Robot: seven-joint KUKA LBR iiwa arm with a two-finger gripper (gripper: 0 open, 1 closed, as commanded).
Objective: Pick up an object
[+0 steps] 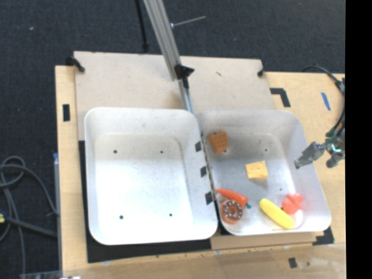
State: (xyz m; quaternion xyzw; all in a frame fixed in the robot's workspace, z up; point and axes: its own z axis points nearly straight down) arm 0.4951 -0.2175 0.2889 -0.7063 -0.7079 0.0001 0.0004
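The right bin (302,133) holds several small objects. A brown-orange lump (218,142) lies near its back left. A yellow cube (256,171) sits in the middle. Along the front lie an orange carrot (231,196), a brown ring-shaped donut (232,211), a yellow banana (276,213) and a red piece (293,203). My gripper (319,155) hangs over the bin's right rim at the view's right edge, apart from all the objects. Its two fingers stand spread with nothing between them. The yellow cube is the object closest to it, to its left and a little forward.
The left bin (93,156) stands beside the right one, their rims touching at the middle. A slanted metal pole (165,34) rises from behind the bins. Cables (17,179) lie on the dark floor at the left.
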